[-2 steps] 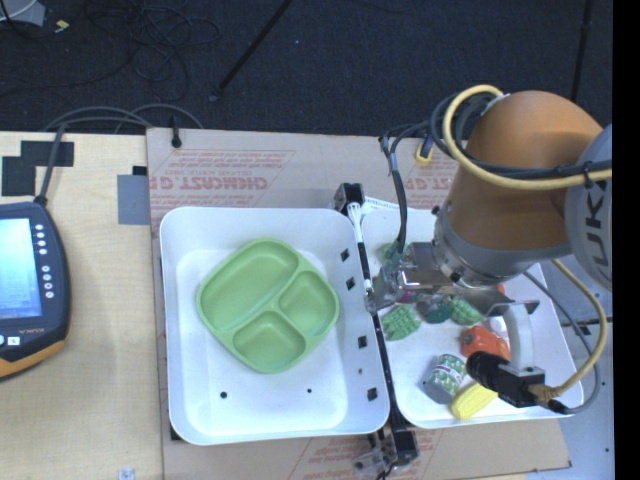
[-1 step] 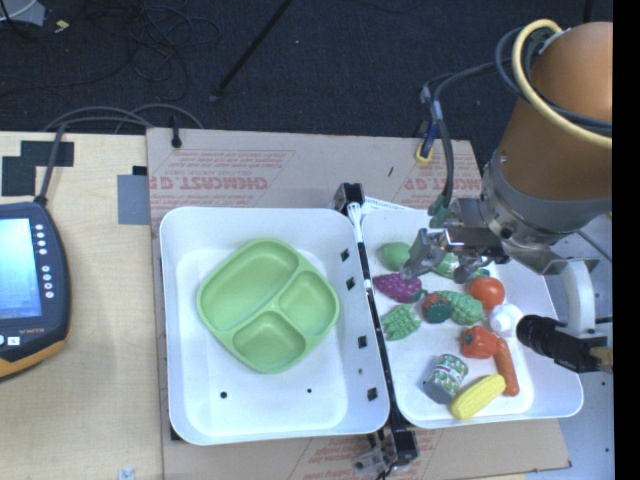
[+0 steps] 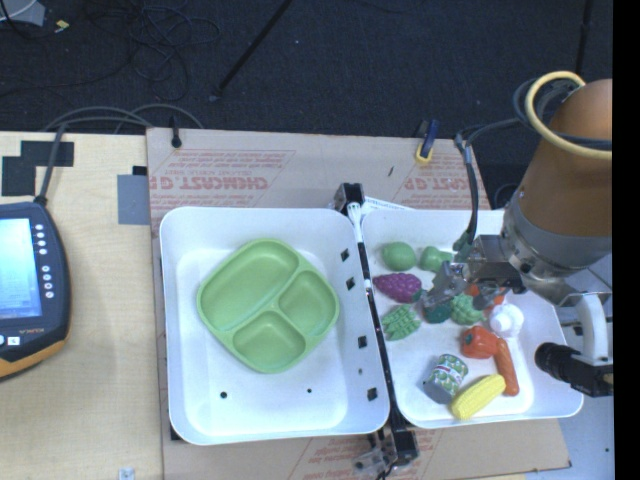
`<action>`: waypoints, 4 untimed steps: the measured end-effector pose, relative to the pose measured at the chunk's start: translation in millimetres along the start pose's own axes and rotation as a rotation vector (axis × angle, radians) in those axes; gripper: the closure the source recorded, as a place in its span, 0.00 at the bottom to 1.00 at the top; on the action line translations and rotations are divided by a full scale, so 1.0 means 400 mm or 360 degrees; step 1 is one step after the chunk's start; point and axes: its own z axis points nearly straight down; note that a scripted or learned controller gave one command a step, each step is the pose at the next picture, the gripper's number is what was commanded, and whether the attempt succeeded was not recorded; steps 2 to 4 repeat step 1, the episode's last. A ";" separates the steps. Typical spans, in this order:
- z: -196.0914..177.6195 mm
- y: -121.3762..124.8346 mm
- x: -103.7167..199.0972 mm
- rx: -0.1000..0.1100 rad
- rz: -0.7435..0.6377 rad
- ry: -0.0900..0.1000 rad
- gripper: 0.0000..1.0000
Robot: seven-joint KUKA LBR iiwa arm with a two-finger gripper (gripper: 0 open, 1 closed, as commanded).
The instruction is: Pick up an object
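The hand (image 3: 458, 286) sits low over the right bin (image 3: 540, 408), in among the crowded toy food near that bin's middle, presumably lowered there to try a pick; whether it is wide, narrow or holding anything I cannot tell, since the wrist and cables blur it. Candidates lie around it: purple grapes (image 3: 398, 286), a green lime (image 3: 399, 256), a yellow corn cob (image 3: 478, 396) toward the near edge. The left bin (image 3: 190, 388) carries a green divided plate (image 3: 268, 305).
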 end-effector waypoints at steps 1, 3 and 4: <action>0.079 0.001 0.100 -0.0003 -0.0014 0.0005 1.00; 0.079 0.001 0.100 -0.0003 -0.0014 0.0005 1.00; 0.079 0.001 0.100 -0.0003 -0.0014 0.0005 1.00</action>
